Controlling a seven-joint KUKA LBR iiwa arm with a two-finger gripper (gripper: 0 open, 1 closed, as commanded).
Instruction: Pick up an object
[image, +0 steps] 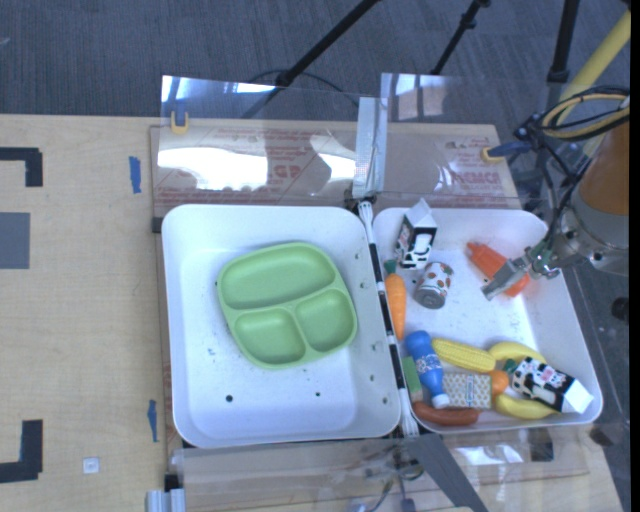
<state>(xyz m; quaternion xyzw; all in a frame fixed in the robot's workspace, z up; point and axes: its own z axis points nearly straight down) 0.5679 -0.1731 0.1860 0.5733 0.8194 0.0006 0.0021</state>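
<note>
Camera view: two white bins (190, 330) are counted on the counter (80, 300). One green divided plate (288, 303) is seen in the left bin. Right of the plate, the other bin carries two cow-print cartons (415, 240), one corn cob (463, 354), one blue bottle (428, 366), one carrot (397, 303) and one can (433, 284). The gripper (512, 275) is lowered onto an orange piece (487, 257) furthest from the plate; whether the fingers are open or closed cannot be told. A slanted approach could let the piece be pushed aside rather than caught.
</note>
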